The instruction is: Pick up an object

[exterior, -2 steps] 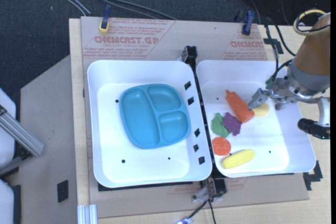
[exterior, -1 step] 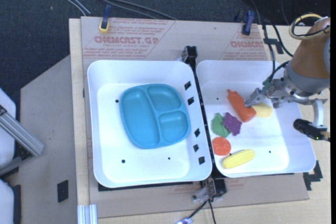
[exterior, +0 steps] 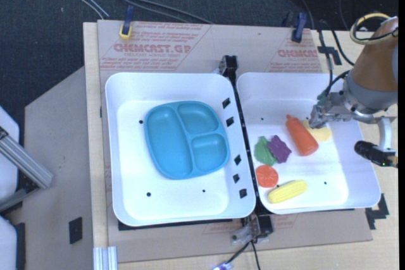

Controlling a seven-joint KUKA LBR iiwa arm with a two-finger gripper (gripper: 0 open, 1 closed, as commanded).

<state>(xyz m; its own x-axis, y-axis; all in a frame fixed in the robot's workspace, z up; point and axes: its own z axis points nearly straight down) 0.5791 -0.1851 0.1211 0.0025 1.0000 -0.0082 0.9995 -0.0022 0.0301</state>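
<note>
White plastic walls frame the right bin, and the end effector sits low inside it, near the bin's far half, with the grey arm reaching in from the right; from this slanted view I cannot tell whether it is open or closed, and nothing can be seen lifted by it. Just beside it, on its left and touching or nearly touching, lies the orange carrot-like toy, tilted across the bin floor, and a small pale yellow piece rests directly below the end effector. Further left of it sit the purple piece and the green piece, side by side, with the red-orange slice and the yellow corn cob nearer the bin's front edge, well apart from the end effector. Far to its left, the other bin carries a blue divided plate. As I judge it, the approach is made but the pick is not: every toy lies on the bin floor, so closing on one, likely the carrot or the yellow piece, and lifting it clear remain
</note>
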